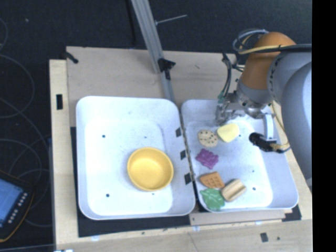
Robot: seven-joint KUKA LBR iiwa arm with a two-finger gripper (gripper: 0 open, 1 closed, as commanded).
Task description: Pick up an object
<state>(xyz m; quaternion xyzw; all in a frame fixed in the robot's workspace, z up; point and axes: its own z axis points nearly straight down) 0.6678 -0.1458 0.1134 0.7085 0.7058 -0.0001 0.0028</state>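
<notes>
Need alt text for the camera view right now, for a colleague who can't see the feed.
The arm's gripper hangs over the right bin, just above a pale yellow piece; a cookie, purple block, orange cracker, green piece and tan roll lie nearby. The left bin holds a yellow bowl.

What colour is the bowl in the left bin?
Yellow; the bowl shows clearly in the camera view.

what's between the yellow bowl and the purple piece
The camera view shows bare white floor of the left bin, then the two bins' meeting rims, between the yellow bowl and the purple piece.
</notes>
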